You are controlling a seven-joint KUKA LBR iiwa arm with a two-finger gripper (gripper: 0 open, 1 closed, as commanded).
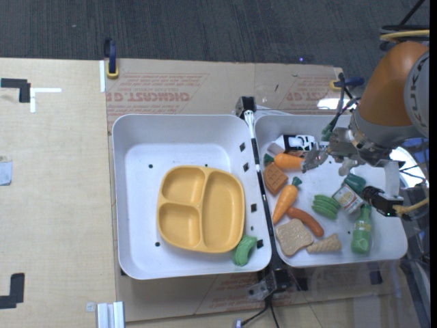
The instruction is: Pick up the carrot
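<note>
carrot (285, 202) in right bin (396, 250); yellow tray (201, 208) in left bin (136, 183); gripper (315, 158) grip unclear

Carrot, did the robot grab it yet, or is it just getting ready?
Not yet. The carrot lies in the right bin, beside the waffle and above the sausage. The gripper is over that bin, up and to the right of the carrot, not touching it. Nothing looks done so far. Left: move over the carrot, close on it and lift.
</note>
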